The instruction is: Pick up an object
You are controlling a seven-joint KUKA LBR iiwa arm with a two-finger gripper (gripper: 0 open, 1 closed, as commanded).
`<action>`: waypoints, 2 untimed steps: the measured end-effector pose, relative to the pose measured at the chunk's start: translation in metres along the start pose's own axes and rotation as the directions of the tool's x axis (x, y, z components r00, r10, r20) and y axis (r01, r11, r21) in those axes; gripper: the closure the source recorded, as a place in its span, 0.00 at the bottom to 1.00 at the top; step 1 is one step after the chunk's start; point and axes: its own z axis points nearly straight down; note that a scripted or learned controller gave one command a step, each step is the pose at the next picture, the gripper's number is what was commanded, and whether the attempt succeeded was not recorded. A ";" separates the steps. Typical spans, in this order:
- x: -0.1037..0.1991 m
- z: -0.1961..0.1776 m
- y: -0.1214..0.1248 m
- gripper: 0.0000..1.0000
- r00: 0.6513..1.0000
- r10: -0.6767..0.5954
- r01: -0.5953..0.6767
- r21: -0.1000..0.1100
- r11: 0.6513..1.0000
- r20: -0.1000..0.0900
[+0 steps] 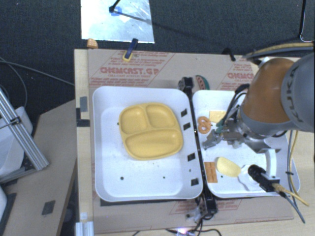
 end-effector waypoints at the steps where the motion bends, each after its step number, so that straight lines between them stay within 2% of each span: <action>1: 0.019 -0.106 -0.004 0.00 1.000 -0.012 0.012 -0.014 1.000 -0.004; 2: -0.047 -0.035 -0.016 0.00 1.000 0.000 0.000 0.004 1.000 0.000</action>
